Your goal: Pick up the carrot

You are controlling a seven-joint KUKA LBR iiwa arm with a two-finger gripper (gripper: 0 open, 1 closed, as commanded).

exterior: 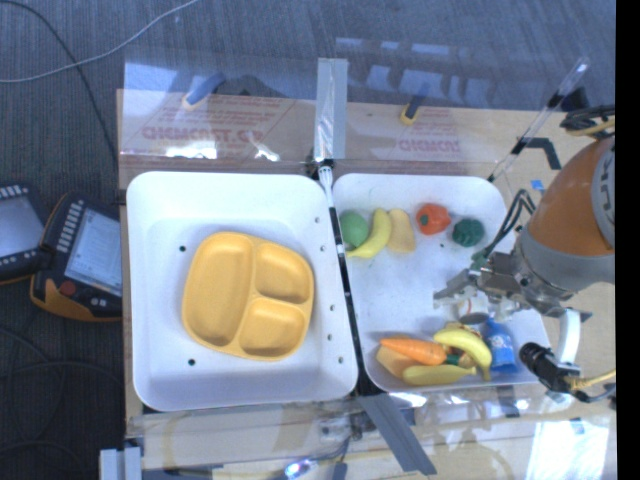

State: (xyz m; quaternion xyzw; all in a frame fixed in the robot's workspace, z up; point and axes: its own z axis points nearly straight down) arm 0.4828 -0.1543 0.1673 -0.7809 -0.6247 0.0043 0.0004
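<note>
The orange carrot lies on its side near the front edge of the right bin, its tip pointing left. A yellow banana touches its right end and a second yellow piece lies just in front of it. My gripper hangs over the right part of the same bin, behind and to the right of the carrot and apart from it. Nothing is visibly held in it.
A blue bottle lies right of the banana. Along the bin's back sit a green fruit, another banana, a pale yellow piece, a red-orange tomato and a dark green vegetable. The left bin holds a yellow divided plate.
</note>
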